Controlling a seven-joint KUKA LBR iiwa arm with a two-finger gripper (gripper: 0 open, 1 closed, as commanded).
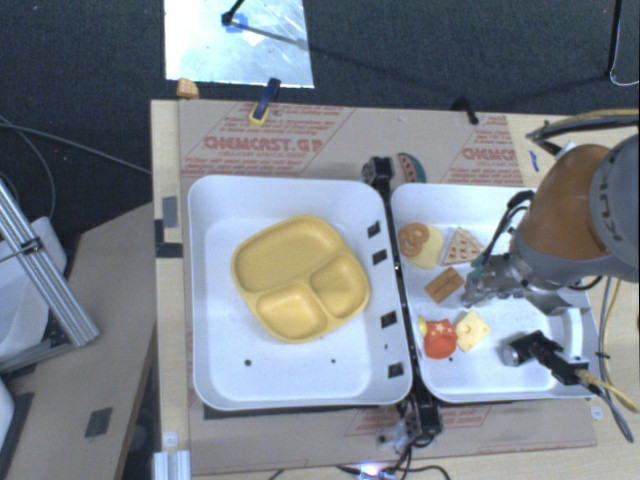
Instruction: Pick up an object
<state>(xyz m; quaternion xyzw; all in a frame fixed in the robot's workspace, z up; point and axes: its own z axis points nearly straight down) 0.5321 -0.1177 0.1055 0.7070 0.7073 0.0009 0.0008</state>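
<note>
We found the gripper [478,286] low over the right bin [560,380], just right of a brown block [443,285] that lay with its long axis slanting up toward the right. We could not tell how wide it stood or whether it held anything. A red toy [440,339] and a yellow cheese wedge [471,330] sat just below-left of it; a yellow divided plate [300,277] filled the left bin [215,368].
</note>
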